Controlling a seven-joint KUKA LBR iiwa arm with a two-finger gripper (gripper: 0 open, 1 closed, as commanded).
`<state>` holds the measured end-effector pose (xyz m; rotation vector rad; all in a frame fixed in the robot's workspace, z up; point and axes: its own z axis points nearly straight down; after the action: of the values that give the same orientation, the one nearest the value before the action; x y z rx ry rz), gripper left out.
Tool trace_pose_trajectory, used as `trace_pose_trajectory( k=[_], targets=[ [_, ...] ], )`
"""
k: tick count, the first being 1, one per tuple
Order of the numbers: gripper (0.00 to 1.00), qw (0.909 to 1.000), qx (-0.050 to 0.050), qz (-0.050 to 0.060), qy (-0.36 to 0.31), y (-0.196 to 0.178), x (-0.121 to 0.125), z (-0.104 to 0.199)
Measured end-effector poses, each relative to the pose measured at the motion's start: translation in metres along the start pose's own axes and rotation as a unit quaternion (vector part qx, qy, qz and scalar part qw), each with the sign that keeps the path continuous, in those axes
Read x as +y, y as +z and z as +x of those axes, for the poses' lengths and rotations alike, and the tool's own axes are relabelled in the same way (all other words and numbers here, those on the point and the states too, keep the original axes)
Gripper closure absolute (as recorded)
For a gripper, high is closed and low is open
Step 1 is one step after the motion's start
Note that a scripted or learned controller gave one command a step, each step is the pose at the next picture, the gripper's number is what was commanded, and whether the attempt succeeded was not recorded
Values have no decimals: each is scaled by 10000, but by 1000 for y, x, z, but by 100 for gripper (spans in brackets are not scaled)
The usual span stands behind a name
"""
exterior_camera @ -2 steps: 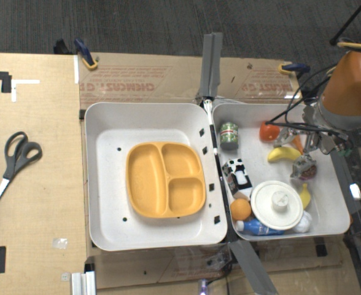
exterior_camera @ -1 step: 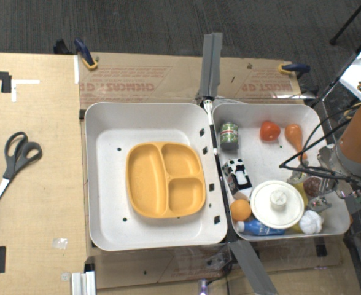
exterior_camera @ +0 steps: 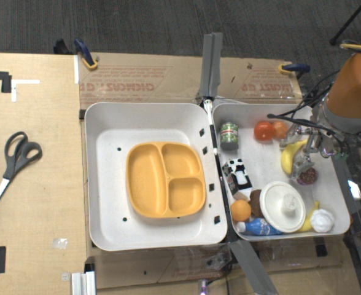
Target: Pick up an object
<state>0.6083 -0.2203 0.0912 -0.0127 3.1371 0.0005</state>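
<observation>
Banana (exterior_camera: pixel 289 157) lies near right bin's (exterior_camera: pixel 343 192) far right edge, touching gripper (exterior_camera: pixel 303 160) above it. Finger spread: cannot tell. Likely light, soft, smooth-skinned, curved; take it across the middle, gently. Tomato (exterior_camera: pixel 264 131) just beyond; white bowl (exterior_camera: pixel 282 204) nearer front edge.

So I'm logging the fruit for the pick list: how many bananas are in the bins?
1 that I can see: the banana lies in the right bin, beside the hand. A yellow piece under the white bowl might be another.

Divided plate (exterior_camera: pixel 166 179) in left bin (exterior_camera: pixel 100 183)
</observation>
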Motion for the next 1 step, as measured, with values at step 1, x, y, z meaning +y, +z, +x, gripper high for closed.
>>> trace_pose_trajectory(
  k=[1],
  targets=[
    [100, 10000, -10, -1, -13, -7, 1, -2]
  ],
)
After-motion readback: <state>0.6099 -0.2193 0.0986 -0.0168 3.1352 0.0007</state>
